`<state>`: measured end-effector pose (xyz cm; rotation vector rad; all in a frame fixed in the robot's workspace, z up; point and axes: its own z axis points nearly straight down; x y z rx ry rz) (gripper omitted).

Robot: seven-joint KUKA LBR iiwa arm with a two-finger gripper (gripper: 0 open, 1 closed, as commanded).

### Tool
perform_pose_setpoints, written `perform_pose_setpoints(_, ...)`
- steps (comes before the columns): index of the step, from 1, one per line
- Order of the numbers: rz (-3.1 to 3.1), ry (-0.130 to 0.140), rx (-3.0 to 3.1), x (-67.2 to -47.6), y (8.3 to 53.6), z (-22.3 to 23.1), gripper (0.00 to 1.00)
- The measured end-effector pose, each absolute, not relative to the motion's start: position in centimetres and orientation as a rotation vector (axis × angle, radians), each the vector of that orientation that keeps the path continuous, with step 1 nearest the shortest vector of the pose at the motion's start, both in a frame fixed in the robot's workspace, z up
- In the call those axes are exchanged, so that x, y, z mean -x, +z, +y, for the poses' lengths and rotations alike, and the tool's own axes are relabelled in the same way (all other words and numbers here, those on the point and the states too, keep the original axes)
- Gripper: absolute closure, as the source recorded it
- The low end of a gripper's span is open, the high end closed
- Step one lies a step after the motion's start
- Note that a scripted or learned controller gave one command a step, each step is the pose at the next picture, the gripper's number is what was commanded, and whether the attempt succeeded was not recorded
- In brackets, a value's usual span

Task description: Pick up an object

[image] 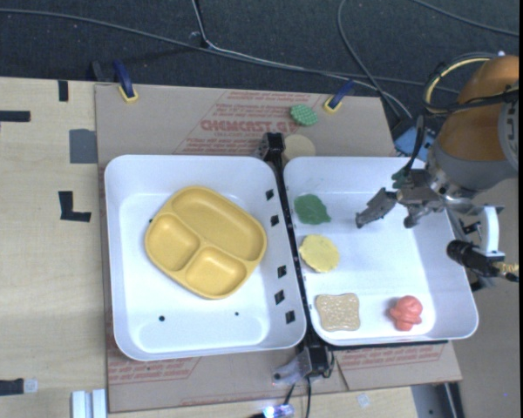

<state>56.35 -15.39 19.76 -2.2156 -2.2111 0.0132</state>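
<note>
At the far left the pale wooden desk point(35, 259) carried a few black tape marks. On it lay a brown cardboard sheet point(218, 120) printed in faint red; the biggest word seemed to read "CHEMGEAR", but it was too washed out for me to be sure, and the lines under it were unreadable. A similar red print at the near edge was too small to make out. Two clamps point(125, 85) pinned the sheet's far edge.

The left bin point(131, 320) held a yellow three-compartment tray point(206, 240), lying flat and turned at an angle. A black divider strip point(283, 233) ran between the bins.

The right bin point(453, 320) held four pieces: a green leafy piece point(311, 208) toward the far left, a yellow round piece point(319, 253) just nearer, a tan square cracker-like piece point(337, 312) by the near wall, and a red piece point(405, 312) to its right, well apart from the others. A small green waffled piece point(303, 114) lay outside, on the cardboard beyond the bins.

My fingers point(392, 209) hung over the right bin's far right part, spread open with nothing between them, well to the right of the green leafy piece. My wrist and orange-banded arm point(479, 120) were cut off at the right edge.
</note>
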Motion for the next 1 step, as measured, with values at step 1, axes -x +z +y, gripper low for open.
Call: perform_pose_setpoints(1, -2.222, 0.002, 2.219, -56.66, 20.43, -15.36, 0.0)
